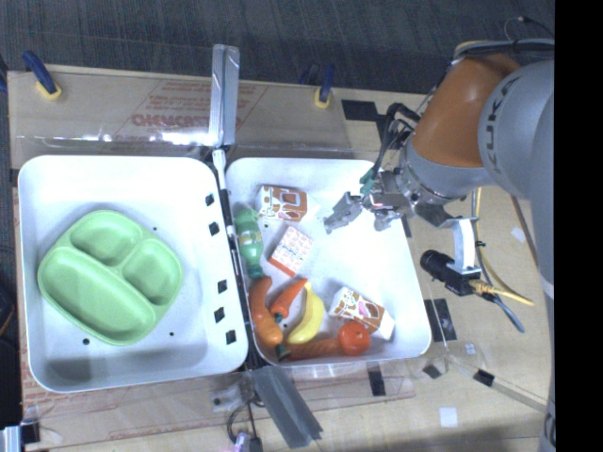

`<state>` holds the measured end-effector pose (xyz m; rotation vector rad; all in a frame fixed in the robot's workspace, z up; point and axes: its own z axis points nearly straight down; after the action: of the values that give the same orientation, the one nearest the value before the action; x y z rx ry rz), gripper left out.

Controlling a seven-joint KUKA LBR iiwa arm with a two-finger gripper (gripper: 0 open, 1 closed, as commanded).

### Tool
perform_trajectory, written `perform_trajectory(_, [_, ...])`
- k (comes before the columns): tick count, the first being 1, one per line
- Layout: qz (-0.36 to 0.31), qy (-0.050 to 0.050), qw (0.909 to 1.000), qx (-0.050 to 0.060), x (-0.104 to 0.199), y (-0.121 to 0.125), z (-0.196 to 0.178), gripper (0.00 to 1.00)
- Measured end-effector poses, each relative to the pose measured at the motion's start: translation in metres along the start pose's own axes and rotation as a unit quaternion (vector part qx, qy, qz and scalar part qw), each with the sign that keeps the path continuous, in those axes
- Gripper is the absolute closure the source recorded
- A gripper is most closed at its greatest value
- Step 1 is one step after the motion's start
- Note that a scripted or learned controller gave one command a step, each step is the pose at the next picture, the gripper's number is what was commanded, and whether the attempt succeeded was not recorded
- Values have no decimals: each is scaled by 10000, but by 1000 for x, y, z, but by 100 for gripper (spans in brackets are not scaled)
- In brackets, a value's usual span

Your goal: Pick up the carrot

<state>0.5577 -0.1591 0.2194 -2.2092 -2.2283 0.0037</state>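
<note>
Camera view is showing the grey two-finger tool (350, 211) hovering with fingers spread apart and holding nothing over the right shallow white bin (407, 281), while the small orange carrot (287, 297) is lying near the bin's front, touching a yellow banana (307, 321).

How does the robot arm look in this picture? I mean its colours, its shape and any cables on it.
The arm is thick and rounded, grey, with a wide orange band above the wrist and part of dark lettering on the grey shell. Dark cables loop beside the wrist. The gripper is small, of grey metal, with darker parts where it joins the wrist.
</note>
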Motion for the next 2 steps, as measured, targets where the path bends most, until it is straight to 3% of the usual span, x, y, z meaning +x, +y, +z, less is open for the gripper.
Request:
perform_trajectory(1, [-2555,-3,9668,-5,31,-24,87,0])
perform_trajectory(2, [-4099,-68,9121,-78,50,-72,119,0])
